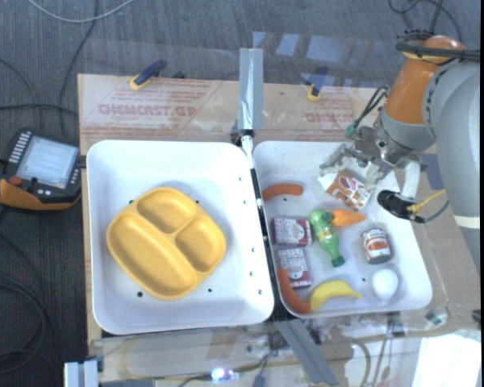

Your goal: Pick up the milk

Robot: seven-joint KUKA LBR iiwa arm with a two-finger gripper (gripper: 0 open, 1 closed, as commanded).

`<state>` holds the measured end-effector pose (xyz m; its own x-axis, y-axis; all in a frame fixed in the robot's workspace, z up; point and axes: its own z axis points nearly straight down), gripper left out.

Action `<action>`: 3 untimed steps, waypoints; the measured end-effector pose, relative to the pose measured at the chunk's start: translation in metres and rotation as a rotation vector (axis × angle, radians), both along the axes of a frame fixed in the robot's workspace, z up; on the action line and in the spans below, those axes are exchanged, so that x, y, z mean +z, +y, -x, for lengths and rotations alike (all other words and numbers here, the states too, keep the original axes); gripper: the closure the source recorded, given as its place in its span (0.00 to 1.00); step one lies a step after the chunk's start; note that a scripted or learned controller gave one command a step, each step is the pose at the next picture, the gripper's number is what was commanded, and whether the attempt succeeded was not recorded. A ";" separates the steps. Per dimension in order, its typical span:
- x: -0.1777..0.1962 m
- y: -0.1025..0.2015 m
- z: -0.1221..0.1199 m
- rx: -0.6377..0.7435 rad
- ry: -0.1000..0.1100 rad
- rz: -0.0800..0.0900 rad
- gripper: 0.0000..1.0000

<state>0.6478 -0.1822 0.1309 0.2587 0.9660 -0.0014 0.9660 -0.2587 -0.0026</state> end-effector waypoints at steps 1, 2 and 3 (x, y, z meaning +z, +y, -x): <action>0.001 0.007 0.052 0.111 -0.001 0.001 0.00; -0.040 -0.021 0.016 0.139 -0.016 -0.001 0.00; -0.020 0.065 0.108 -0.131 0.003 -0.002 0.00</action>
